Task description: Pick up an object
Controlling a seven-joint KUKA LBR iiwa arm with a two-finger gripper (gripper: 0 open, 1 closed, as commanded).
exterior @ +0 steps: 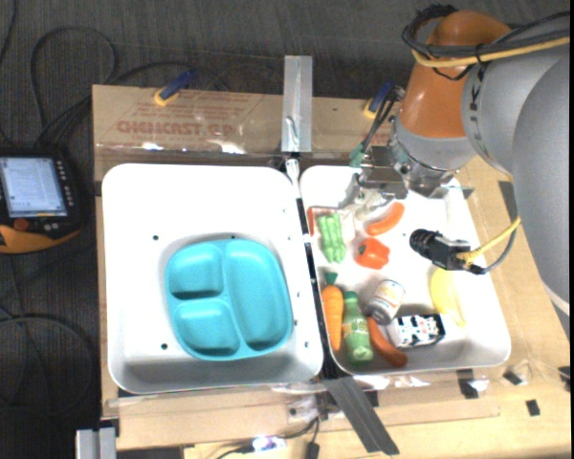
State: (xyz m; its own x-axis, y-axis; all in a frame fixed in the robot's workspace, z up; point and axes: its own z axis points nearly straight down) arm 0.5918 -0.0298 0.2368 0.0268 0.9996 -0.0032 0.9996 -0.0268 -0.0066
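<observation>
My gripper (pixel 366 195) hangs over the back of the right bin (pixel 488 338), below the arm's orange band. Just in front of it lies an orange-red chili (pixel 386 218), and a small red pepper (pixel 372 252) sits a little nearer. A green ridged vegetable (pixel 332 237) lies along the bin's left wall. Toward the front are a carrot (pixel 333 316), a green bottle (pixel 356 338), a small can (pixel 385 299), a black-and-white box (pixel 418 330) and a yellow banana (pixel 447 296).
The left bin (pixel 134 208) holds a teal divided plate (pixel 230 296). A black cylinder on a yellow cable (pixel 432 245) hangs from the arm over the right bin. A handheld controller (pixel 29 199) lies on the floor at far left.
</observation>
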